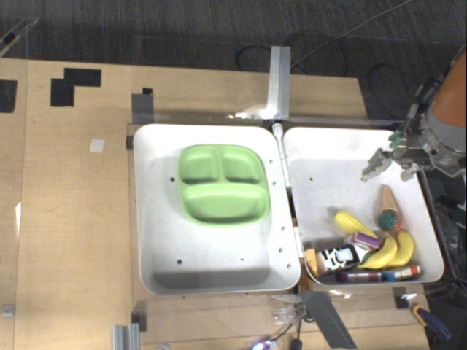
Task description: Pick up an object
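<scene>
Camera view. You see two white bins side by side on the bench: a left bin (149, 217) and a right bin (321, 159). The left bin holds one green tray (222, 183) with three compartments, lying near its far edge. The right bin holds its objects in the near right corner: one cone (388, 208), one corn cob (354, 223), two bananas (392, 252), one purple block (363, 240), one black-and-white item (337, 256) and one marker (379, 274) along the near wall. The gripper (390, 162) hangs over the right bin's far right part, its two fingers spread apart with nothing between them, just beyond the cone's tip.
</scene>
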Robot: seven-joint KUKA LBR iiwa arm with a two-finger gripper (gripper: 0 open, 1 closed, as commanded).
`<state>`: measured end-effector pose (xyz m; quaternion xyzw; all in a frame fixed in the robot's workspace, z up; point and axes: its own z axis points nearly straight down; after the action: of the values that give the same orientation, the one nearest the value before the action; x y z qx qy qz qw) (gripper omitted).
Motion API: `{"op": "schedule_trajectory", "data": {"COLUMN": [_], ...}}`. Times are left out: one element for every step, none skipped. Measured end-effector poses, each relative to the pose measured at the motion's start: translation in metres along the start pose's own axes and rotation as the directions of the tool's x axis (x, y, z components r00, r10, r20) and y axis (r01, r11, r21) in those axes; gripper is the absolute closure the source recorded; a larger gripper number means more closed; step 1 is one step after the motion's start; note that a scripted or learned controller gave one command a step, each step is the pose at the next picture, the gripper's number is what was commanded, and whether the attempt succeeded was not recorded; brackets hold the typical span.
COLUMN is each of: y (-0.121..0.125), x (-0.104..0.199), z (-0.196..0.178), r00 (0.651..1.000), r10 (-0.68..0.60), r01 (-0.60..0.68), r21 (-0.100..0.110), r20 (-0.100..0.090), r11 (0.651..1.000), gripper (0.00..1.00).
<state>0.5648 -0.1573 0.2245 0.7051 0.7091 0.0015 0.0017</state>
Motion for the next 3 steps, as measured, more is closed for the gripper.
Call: {"op": "schedule_trajectory", "data": {"y": [-0.069,-0.026,-0.023], "x": [0.009,-0.02,-0.018], "z": [0.096,0.133,0.121], "r00": [0.9,0.943,0.942], "r10": [-0.435,-0.333,-0.335], "r01": [0.435,0.333,0.335], "r21": [0.0,-0.007,-0.016], "r20": [0.0,0.003,0.004], "r11": [0.9,0.943,0.942], "gripper": [0.0,0.0,1.0]}}
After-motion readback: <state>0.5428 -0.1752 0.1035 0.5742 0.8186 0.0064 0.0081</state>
